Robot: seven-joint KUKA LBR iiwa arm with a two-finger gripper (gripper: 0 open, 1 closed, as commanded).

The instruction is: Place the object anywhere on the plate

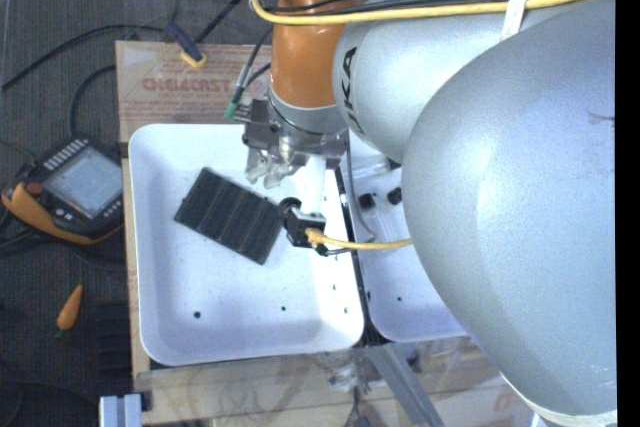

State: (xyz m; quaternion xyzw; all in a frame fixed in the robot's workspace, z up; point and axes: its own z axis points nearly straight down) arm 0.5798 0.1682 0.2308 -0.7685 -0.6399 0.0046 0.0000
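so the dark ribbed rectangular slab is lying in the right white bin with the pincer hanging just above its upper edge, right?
Not quite: the dark ribbed rectangular slab lies in the left white bin, not the right one. The camera view shows it there, tilted, with the pincer hanging just above its upper edge.

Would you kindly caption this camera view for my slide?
KUKA arm's gripper poised above the left white bin, beside a dark ribbed plate.
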